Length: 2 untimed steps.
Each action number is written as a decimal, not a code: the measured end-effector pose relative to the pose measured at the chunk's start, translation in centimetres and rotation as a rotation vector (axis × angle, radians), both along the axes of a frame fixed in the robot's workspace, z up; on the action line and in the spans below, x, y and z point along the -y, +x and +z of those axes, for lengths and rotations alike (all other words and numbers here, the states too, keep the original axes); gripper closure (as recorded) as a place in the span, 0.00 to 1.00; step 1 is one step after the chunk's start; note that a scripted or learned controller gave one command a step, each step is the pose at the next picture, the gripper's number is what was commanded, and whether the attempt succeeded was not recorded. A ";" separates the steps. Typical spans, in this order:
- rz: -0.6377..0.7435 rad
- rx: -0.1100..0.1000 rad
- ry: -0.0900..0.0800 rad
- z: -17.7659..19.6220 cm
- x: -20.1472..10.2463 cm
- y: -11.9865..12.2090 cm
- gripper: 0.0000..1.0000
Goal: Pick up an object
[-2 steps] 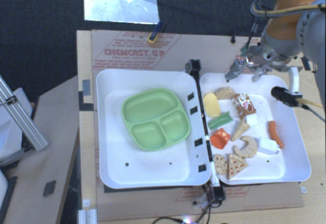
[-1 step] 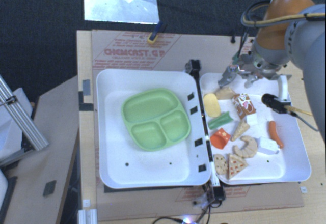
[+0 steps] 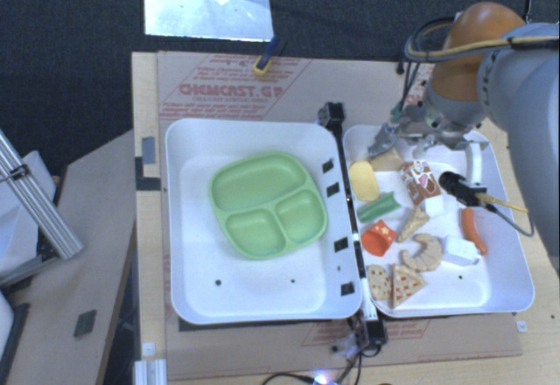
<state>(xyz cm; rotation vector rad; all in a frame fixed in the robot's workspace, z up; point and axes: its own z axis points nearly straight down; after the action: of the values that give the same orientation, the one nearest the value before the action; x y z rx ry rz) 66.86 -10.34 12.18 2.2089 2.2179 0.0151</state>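
We see the gripper (image 3: 385, 143) at the right bin's (image 3: 507, 287) far left corner, finger state indiscernible. The green tray (image 3: 267, 204) sits mid-left bin (image 3: 188, 287), its margins open.

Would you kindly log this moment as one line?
arm: over right bin far end | gripper: above toys | green tray: left bin

Glossy white plastic bins (image 3: 188, 226), a matt green plastic tray (image 3: 262, 199), rough brown cardboard (image 3: 227, 90) beneath.
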 end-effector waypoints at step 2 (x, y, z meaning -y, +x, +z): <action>0.004 -0.019 0.002 -2.4 0.0 0.1 1.00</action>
<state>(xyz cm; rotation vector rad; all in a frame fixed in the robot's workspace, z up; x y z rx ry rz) 66.96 -10.30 9.79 2.2141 2.2329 -0.0037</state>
